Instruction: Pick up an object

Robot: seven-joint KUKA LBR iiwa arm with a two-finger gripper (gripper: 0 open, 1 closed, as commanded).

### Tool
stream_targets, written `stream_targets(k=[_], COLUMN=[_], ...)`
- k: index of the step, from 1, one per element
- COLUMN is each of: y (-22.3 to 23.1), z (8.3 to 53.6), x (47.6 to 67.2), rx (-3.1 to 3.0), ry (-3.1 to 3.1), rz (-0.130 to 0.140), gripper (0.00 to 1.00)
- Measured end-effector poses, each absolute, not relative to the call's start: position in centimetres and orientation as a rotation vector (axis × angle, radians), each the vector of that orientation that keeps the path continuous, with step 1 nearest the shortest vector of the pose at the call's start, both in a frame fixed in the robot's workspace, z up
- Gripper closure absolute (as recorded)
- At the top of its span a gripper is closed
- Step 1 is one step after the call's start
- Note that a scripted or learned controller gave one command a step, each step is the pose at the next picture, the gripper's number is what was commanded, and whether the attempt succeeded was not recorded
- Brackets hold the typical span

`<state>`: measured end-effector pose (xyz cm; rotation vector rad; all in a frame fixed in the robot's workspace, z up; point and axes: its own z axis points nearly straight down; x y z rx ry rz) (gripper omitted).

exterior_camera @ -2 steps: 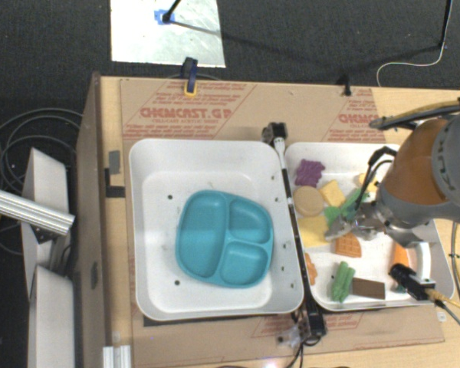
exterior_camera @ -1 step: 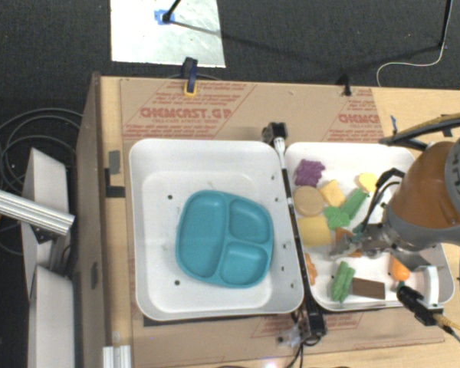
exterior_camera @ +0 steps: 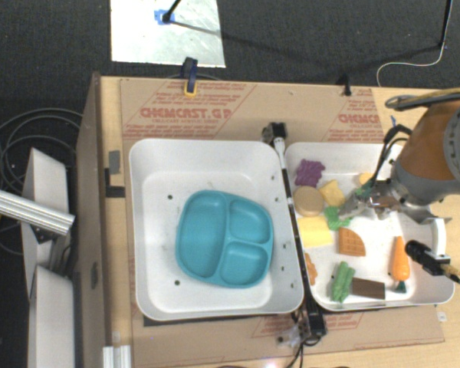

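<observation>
A cardboard-covered bench [exterior_camera: 215,106] is sitting on dark carpet, bearing two white bins side by side. The arm [exterior_camera: 437,148] is reaching in from the right, and its gripper [exterior_camera: 366,200] is hanging low over the right bin [exterior_camera: 368,153]; whether it is open or closed cannot be told. Just beside its tip are lying a green piece [exterior_camera: 334,218] and a yellow block [exterior_camera: 332,192]. Farther left are a tan round piece [exterior_camera: 308,200], a purple grape bunch [exterior_camera: 310,172] and a pale yellow slab [exterior_camera: 316,231]. Nearer are an orange waffle wedge [exterior_camera: 351,242], a carrot [exterior_camera: 399,259], a green vegetable [exterior_camera: 341,280] and a brown bar [exterior_camera: 367,287]. The left bin [exterior_camera: 149,167] is holding a blue divided plate [exterior_camera: 224,238].
</observation>
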<state>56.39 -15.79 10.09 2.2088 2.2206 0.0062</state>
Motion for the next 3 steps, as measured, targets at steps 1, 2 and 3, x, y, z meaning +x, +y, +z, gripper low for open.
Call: stream_targets(k=[1,2,3], y=[-12.9,-13.0,-4.2], z=[8.3,9.5,19.5], x=[50.7,51.0,56.2], rx=[2.223,2.217,2.198], ry=[2.226,2.223,2.232], rz=[-0.002,0.003,0.018], gripper=[0.00,1.00,1.00])
